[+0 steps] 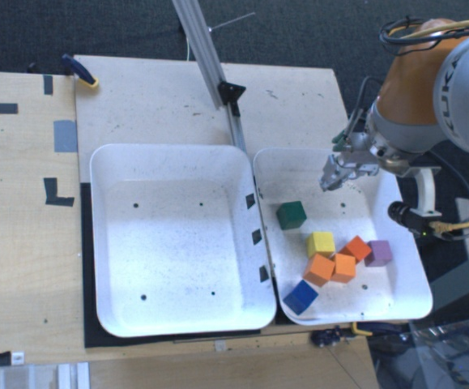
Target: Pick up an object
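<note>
The gripper (pixel 334 180) hangs over the far end of the right bin (pixel 404 298) with nothing between its fingers; I can't tell whether they're spread or pressed together. Just below it sits a green block (pixel 292 215). Farther along lie a yellow block (pixel 321 243), three orange blocks (pixel 338 263), a purple block (pixel 379 253) and a blue block (pixel 300 297). The left bin (pixel 108 164) sits alongside.

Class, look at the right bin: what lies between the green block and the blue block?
In the camera view, the yellow block and an orange block lie roughly between the green block and the blue block.
</note>
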Tool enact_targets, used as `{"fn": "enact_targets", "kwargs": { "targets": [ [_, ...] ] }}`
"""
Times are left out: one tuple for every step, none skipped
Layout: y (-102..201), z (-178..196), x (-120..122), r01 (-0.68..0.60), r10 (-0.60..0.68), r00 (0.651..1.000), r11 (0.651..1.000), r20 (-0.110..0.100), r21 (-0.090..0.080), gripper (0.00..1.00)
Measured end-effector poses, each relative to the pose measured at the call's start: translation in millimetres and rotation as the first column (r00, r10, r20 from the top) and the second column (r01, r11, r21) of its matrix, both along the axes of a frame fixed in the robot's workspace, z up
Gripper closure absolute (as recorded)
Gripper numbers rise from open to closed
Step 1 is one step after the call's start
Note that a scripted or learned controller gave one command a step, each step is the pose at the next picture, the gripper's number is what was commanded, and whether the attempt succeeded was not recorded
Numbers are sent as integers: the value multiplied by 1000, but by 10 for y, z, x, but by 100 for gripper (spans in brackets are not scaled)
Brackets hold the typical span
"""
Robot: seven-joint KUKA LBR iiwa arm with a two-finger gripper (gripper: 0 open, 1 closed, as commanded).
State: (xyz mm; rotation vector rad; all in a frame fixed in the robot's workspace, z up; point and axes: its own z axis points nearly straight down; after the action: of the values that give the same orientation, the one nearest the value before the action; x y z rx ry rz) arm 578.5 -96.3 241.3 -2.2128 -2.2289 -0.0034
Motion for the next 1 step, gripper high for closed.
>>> {"fn": "enact_targets", "kwargs": {
  "targets": [
    [583, -124, 71, 0, 0, 1000, 1000, -4, -1, 100]
  ]
}}
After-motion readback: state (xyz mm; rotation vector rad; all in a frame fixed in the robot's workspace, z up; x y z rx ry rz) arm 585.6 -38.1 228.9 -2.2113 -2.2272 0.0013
